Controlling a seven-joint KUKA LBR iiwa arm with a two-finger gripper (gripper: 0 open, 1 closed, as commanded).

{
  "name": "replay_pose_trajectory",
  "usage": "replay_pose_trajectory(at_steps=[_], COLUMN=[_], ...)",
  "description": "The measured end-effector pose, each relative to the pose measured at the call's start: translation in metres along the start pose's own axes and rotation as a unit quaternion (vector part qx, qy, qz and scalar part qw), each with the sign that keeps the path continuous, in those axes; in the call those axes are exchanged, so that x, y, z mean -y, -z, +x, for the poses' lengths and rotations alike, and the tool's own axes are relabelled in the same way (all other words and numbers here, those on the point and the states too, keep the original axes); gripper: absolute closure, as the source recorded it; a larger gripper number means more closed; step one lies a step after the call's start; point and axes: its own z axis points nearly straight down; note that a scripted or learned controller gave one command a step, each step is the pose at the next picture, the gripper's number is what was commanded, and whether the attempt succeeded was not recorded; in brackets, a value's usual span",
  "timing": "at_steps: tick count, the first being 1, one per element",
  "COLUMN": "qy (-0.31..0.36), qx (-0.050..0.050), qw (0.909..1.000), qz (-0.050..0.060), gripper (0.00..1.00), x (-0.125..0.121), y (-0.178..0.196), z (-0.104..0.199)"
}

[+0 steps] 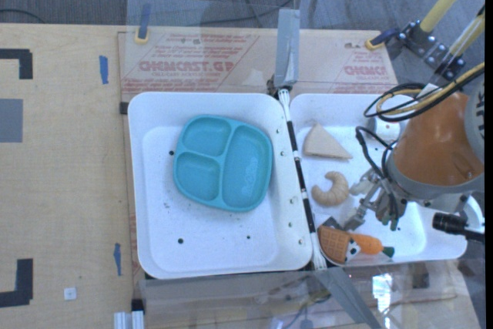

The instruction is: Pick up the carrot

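Left bin [154, 243]: holds a teal plate [224, 162] with three compartments, lying flat toward the bin's upper middle.
Right bin [439, 243]: holds the toys and the arm's working end.
Wedge [325, 143]: tan, triangular, at the upper left of the right bin, well apart from the carrot.
Croissant [333, 189]: tan, curved, below the wedge, just up and left of the carrot.
Waffle [333, 241]: brown, gridded piece at the bin's lower left corner, touching or overlapping the carrot's left end.
Carrot [365, 244]: small orange toy with a pale face patch and a green tip at its right end, lying on its side along the bin's lower edge.
Arm [435, 146]: orange band and looped cables cover much of the right bin.
Gripper [375, 204]: just above the carrot, beside the croissant; nothing is seen held, and its opening cannot be told.
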Motion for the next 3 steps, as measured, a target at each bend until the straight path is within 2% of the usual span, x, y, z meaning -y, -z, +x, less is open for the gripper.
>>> replay_pose_trajectory(at_steps=[1, 2, 3], qy=[0.072, 0.216, 0.216], qx=[0.002, -0.002, -0.015], qw=[0.9974, 0.9763, 0.9763], qz=[-0.001, -0.004, -0.003], gripper=[0.00, 0.00, 1.00], x=[-0.006, -0.009, -0.008], y=[0.000, 0.000, 0.006], z=[-0.001, 0.005, 0.009])
